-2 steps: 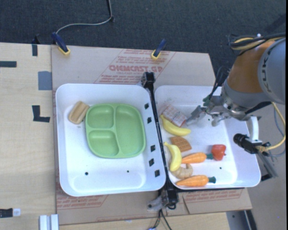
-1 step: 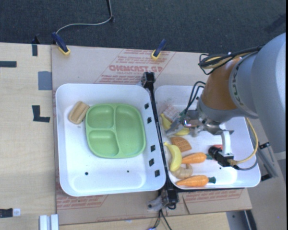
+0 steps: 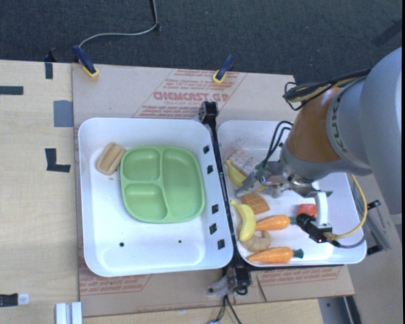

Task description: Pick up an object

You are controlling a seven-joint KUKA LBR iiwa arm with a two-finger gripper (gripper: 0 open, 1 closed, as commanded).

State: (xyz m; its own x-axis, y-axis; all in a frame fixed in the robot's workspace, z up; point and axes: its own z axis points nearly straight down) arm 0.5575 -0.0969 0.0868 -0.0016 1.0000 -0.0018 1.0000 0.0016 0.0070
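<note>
The right bin (image 3: 337,252) holds toy food: a yellow banana (image 3: 246,221), two orange carrots (image 3: 273,223) (image 3: 273,254), a tan waffle-like piece (image 3: 254,202), a yellow piece (image 3: 235,173) and a beige round piece (image 3: 259,241). My gripper (image 3: 264,181) hangs low over this bin's left part, just above the waffle piece and beside the yellow piece. The wrist hides most of the gripper. Nothing shows held in it.
The left bin (image 3: 101,241) carries a green divided tray (image 3: 162,184) and a tan bread-like piece (image 3: 109,158) at its upper left. A black divider clip line (image 3: 216,181) runs between the bins. Cables and a red-and-white part (image 3: 314,211) hang by the wrist.
</note>
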